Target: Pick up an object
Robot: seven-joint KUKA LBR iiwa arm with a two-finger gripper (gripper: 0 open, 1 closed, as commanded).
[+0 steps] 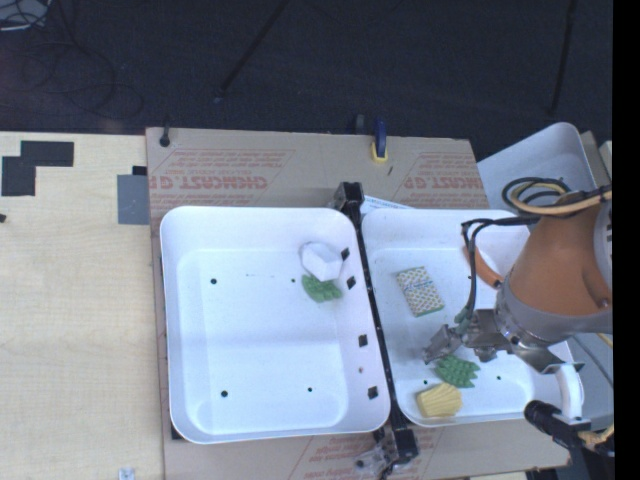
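In the right bin (400, 230) lie a patterned grey-green square pad (419, 290), a green knobbly object (458, 371) and a yellow ridged object (439, 401). My gripper (450, 345) hangs low over the right bin, just above the green knobbly object, with the arm's orange band (555, 263) to its right. The left bin (200, 408) holds a white crumpled object (322, 259) and a small green object (321, 288) near its right wall.
A black divider with clips (362, 298) runs between the two bins. Cardboard (250, 168) lies under the bins. Cables (535, 193) loop over a white surface at the right. A blue and yellow clamp (380, 143) sits at the cardboard's back edge.
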